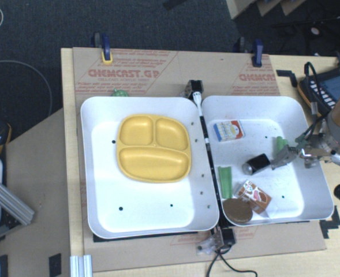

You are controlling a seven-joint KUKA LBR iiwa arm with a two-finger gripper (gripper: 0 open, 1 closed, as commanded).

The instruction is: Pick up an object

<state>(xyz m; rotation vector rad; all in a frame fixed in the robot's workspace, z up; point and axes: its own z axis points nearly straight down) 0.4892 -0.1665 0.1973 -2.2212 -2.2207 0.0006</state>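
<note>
My end effector (290, 154) low over the right bin (308, 117), open or closed I cannot tell, yellow plate (154, 148) in the left bin (100, 172).

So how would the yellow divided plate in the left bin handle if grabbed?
The yellow plate looks like moulded plastic: probably stiff and light. Wide and shallow, gripped at its rim it would likely tilt or slip.

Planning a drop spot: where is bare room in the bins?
Left white bin: bare floor below the yellow three-compartment plastic plate and along its left side. Right white bin: crowded; bare only along its top wall and lower right corner.
</note>
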